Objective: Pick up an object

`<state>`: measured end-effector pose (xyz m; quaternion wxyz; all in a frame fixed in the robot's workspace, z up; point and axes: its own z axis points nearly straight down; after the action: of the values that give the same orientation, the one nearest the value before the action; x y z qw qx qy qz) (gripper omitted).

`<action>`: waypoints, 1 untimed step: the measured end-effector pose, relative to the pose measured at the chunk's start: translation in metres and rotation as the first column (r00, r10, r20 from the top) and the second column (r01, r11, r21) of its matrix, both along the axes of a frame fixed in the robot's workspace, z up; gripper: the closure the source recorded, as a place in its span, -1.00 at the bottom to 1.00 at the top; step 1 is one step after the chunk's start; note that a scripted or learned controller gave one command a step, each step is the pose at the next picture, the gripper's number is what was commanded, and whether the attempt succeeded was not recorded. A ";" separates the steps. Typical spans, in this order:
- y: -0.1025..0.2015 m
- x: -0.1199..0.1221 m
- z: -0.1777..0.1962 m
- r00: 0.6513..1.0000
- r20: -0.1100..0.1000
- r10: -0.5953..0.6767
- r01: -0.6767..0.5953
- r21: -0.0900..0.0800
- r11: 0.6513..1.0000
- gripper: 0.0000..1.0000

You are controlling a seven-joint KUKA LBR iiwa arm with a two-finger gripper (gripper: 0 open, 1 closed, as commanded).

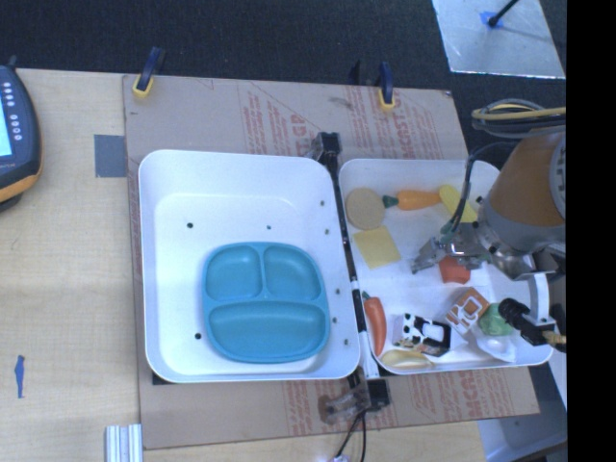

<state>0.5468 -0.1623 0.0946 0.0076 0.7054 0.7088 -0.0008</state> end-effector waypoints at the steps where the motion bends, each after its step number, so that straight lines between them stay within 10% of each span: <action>1: 0.000 0.003 0.016 1.000 0.004 0.001 -0.001 0.006 1.000 1.00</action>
<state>0.5496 -0.1623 0.1104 0.0071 0.7050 0.7092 0.0028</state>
